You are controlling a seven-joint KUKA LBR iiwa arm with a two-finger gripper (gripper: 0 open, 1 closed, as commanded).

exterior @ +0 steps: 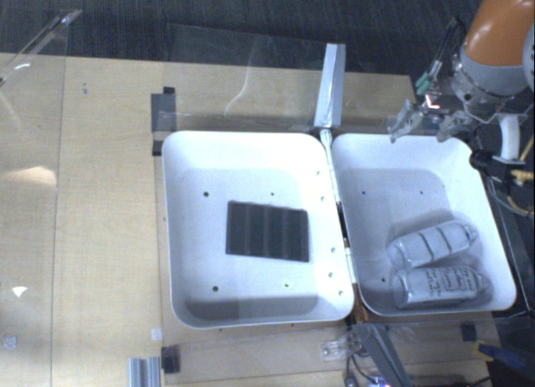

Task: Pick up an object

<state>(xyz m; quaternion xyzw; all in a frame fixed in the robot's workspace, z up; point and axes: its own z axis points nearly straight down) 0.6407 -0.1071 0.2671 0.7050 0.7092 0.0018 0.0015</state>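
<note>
A dark ribbed rectangular pad [267, 231] lies flat in the middle of the left bin [188, 210]. Two silvery crumpled bottles lie side by side in the near right corner of the right bin [384, 180]: one [431, 243] farther back, one [440, 285] nearer the front wall. My gripper [425, 124] hangs over the far rim of the right bin, well behind the bottles. Its fingers stand spread apart and open, with nothing between them.
A metal divider post [330, 84] rises at the back between the two bins. A clear plastic sheet [50, 168] covers the bench at the left. Cables and brackets [376, 360] lie along the bench's front edge below the right bin.
</note>
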